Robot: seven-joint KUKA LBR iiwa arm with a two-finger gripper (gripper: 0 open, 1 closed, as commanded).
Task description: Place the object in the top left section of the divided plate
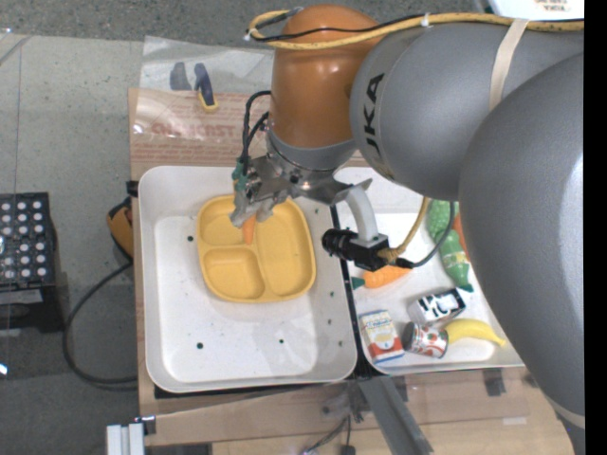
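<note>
Arm [446, 112] reaches in from the right and covers much of the right bin [493, 354]. Gripper [251, 207] hangs over the upper edge of the yellow plate [275, 263], which lies in the left bin [190, 349].

Gripper is clenched on a small orange piece [248, 230]: the piece sticks out below the fingertips, slanting down over the ridge between the plate's top left section and the large right section. Cannot tell whether its lower end touches the plate.

Plate sits in the upper middle of the left bin, three sections: two small on the left, one long on the right.

Right bin, seen past the arm: carrot [384, 277] near the divider, green item [453, 249] behind it, small carton [381, 336], can [427, 340], dark packet [439, 304], banana [474, 331] along the near edge.

Behind the bins: clear bag [180, 126] with a blue and yellow tool [203, 87] on it. Black block [24, 254] on the floor at left.
</note>
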